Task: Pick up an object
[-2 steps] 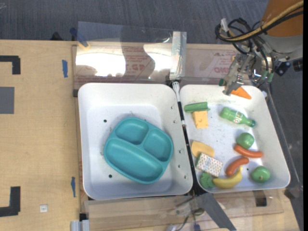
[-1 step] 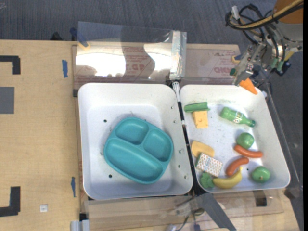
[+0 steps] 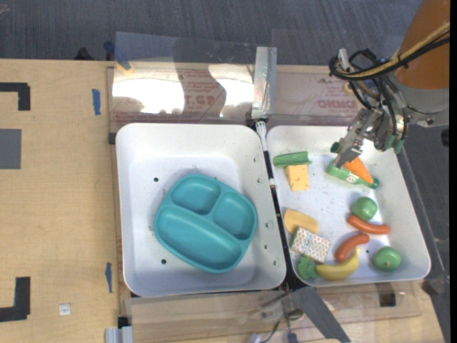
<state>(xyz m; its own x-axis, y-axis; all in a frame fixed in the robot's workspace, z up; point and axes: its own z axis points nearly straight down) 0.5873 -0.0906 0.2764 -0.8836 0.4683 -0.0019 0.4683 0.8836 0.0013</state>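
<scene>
Grey carpet lies beyond a pale wooden bench [image 3: 50, 191] that bears two shallow white bins side by side, with clear plastic sheeting standing along their far edge. On the left, the left bin [image 3: 136, 156] holds a teal divided plate [image 3: 206, 222] lying flat near its middle. At the upper right the arm [image 3: 428, 48], its orange band and black cables showing, reaches down into the far part of the right bin [image 3: 410, 191]. Its gripper [image 3: 348, 152] hangs directly over an orange carrot [image 3: 359, 171] with a green top, and whether the fingers are spread or clenched, or touching the carrot at all, cannot be told from this angle. Left of the carrot lie a green pepper-like piece [image 3: 290, 158] and a yellow cheese wedge [image 3: 298, 178]. Toward the near side of that bin sit a green apple [image 3: 365, 208], a red sausage [image 3: 368, 226], a second sausage [image 3: 350, 246], a green lime [image 3: 387, 259], a yellow banana [image 3: 338, 268], a patterned cracker [image 3: 310, 244] and a tan bread slice [image 3: 300, 220], clustered close together.
</scene>
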